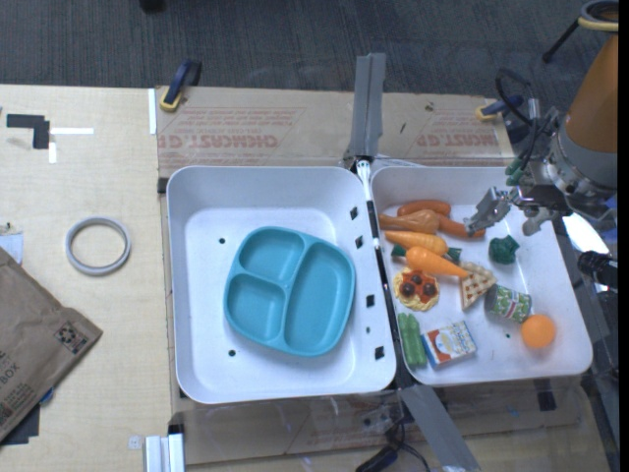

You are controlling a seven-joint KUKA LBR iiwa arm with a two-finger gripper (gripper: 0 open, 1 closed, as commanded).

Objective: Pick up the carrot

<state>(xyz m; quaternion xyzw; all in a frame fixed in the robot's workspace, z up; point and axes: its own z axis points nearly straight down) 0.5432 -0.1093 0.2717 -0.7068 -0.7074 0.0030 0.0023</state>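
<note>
Two white bins, seen from above.

We see a blue divided plate (291,291) in the left bin (187,264). The right bin (575,347) holds toy food; the carrot (432,261) lies near its left wall. The gripper (509,206) hovers open over the bin's far side, holding nothing.

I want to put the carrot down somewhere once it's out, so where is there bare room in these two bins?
Most room is in the left bin: bare floor rings the blue divided plate, widest along its far and left sides. The right bin is crowded: carrot, pizza slice, waffle, can and orange leave only a strip by the far wall.
</note>
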